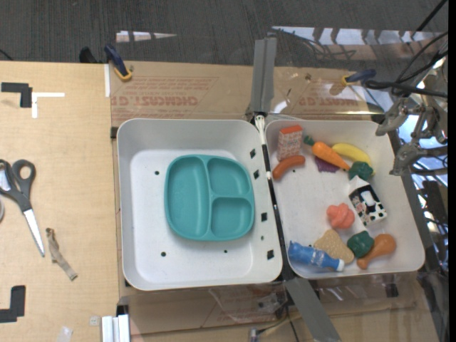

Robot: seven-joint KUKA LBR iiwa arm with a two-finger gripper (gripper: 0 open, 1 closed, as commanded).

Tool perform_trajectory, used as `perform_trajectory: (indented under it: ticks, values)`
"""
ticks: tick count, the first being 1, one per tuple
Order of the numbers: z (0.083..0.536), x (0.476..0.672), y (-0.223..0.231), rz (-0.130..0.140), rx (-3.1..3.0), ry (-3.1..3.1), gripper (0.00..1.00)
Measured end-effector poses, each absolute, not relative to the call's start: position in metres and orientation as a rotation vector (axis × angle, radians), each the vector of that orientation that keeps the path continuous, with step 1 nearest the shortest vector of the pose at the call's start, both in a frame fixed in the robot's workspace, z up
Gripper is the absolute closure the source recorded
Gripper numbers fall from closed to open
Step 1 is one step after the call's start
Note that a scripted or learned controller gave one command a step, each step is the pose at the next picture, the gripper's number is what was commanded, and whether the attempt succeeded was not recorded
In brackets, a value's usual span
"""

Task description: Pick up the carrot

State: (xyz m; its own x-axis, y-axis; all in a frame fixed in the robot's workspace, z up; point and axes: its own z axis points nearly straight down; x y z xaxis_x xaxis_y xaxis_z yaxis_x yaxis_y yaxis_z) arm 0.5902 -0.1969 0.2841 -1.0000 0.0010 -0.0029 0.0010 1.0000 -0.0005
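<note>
You have two white bins, counted: the right bin [406,223] lies just beside and below the claw [404,142]; the left bin [132,212] sits well beyond it, on the far side of the shared divider; the claw itself stands at the right bin's outer rim, near its far corner; you cannot tell from this view whether it is spread or pressed together, and nothing is seen in it.

One teal plate [210,197], three compartments, lies in the left bin, well apart from the claw.

One pair of scissors [21,191] lies on the bench, farthest of all from the claw.

In the right bin you have one blue bottle [313,256], one cow-patterned carton [368,205], one banana [351,151], one sausage [288,166] and one carrot [332,154].

The carrot lies near the claw, towards the divider, apart from it; it is just beside the banana, which lies between it and the claw; its long axis runs at a slant across the bin floor; the green top points away from the claw, the orange end towards it.
</note>
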Motion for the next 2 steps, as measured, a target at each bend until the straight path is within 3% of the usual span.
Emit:
perform_trajectory:
  ticks: [1,2]
  values:
    - [0.123,0.604,-0.175,-0.001,0.095,3.138,0.00]
    - [0.109,0.650,-0.168,-0.006,0.465,3.122,0.00]
